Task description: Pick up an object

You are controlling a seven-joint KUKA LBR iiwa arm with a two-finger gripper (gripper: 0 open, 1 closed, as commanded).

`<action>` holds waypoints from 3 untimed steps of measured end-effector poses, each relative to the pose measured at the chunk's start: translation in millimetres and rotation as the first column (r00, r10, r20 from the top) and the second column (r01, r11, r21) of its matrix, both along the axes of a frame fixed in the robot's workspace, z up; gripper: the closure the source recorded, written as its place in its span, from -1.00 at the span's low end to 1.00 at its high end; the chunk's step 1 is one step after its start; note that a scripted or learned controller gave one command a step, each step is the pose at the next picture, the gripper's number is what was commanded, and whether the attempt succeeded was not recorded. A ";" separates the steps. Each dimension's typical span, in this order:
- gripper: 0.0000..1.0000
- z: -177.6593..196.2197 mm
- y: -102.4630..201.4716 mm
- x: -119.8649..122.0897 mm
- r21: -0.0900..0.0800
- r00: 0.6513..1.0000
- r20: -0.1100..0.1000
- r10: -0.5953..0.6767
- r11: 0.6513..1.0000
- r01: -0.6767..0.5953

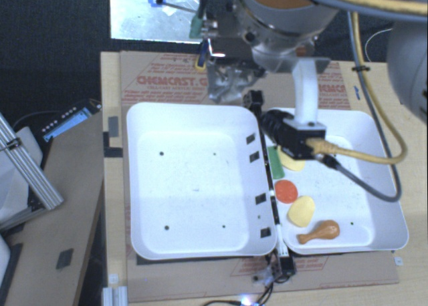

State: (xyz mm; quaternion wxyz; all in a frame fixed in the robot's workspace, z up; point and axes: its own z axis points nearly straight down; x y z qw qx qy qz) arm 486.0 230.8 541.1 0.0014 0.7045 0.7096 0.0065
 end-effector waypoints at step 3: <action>1.00 -208.1 -149.8 -1.1 -0.009 1.000 -0.025 -0.003 1.000 0.003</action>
